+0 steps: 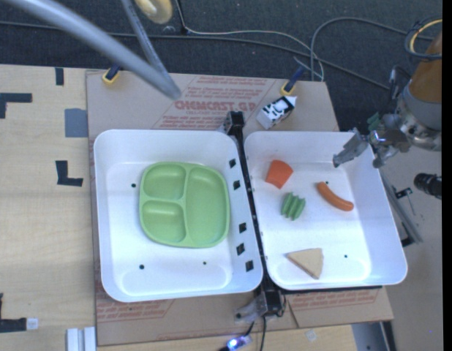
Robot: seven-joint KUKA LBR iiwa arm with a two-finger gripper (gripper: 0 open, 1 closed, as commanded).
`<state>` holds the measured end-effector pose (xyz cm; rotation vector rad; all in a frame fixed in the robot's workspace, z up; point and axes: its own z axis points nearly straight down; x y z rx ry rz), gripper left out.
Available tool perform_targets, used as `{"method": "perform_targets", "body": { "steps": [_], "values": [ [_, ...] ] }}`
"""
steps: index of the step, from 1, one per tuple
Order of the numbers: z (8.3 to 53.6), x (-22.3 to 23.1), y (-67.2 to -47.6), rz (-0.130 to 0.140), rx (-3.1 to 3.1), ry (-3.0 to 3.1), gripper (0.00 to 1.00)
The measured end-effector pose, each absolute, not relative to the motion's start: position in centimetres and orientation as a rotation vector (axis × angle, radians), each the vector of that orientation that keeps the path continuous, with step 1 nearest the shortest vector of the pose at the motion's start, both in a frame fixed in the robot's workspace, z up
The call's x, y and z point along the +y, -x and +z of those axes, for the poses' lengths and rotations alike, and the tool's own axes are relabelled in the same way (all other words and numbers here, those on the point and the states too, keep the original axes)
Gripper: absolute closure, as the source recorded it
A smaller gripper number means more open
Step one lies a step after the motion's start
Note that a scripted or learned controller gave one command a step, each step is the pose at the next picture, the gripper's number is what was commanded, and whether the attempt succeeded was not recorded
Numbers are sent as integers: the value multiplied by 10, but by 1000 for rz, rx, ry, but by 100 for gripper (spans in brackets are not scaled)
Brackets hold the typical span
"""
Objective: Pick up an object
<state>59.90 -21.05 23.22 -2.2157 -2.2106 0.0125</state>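
Two shallow white bins sit side by side on the bench, on a sheet of brown cardboard printed in red. The print reads roughly "CHEMCAST", seen upside down and partly blurred; the smaller lines beneath it cannot be read.

The left bin carries a light green divided plate with three compartments.

The right bin carries four loose objects:
- An orange sausage-shaped piece lies near the upper right, its long axis on a diagonal from upper left to lower right.
- A red-orange block lies toward the bin's upper left.
- A green ribbed piece lies just below that block, its long axis running near vertical in the view with a slight tilt.
- A tan wedge lies near the lower edge, its narrow tip pointing left.

All four lie apart from one another.

The claw hangs over the bin's upper right edge, above and to the right of the sausage-shaped piece, with nothing between its fingers. Its dark fingers point left and downward into the bin; how wide they are spread cannot be made out.

A small black-and-white object rests on the cardboard just beyond the bins. Black tape marks show on the wooden bench surface at left.
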Motion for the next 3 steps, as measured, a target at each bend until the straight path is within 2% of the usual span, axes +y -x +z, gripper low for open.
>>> {"method": "perform_targets", "body": {
  "steps": [1,3],
  "values": [
    [240,-210,-602,2,-2222,2219,0],
    [133,-217,-600,8,-2220,2218,0]
  ]
}}
